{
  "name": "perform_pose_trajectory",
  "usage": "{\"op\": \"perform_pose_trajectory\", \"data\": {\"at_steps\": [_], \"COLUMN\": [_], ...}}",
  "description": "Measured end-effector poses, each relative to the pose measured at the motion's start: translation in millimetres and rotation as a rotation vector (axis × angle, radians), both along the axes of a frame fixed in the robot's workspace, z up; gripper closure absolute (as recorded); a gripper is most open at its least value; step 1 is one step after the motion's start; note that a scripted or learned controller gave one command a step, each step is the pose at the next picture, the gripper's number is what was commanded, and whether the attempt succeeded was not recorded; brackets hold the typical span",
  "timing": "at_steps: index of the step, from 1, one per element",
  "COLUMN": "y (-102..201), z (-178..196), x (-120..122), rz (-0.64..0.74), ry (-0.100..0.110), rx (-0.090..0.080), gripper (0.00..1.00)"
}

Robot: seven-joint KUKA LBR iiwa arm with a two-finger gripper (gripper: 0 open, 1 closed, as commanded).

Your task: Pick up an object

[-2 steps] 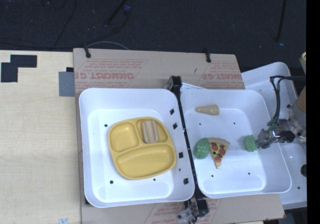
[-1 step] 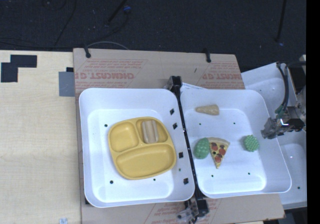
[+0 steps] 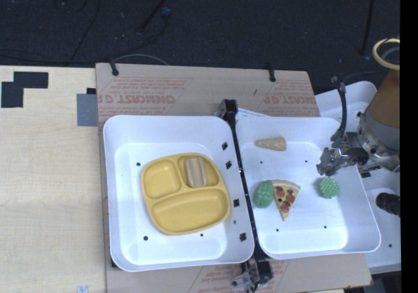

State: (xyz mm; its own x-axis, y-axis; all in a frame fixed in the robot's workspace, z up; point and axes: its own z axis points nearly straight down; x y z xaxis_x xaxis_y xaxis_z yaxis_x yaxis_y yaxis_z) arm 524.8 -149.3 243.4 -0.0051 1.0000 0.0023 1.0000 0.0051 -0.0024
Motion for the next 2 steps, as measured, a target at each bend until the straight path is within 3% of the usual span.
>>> {"op": "perform_pose_trajectory", "data": {"at_steps": [2], "y": [104], "z": [-6], "x": [37], "rz": [0.000], "ry": [-0.001], "rx": [-0.001], "gripper": [1.00]}}
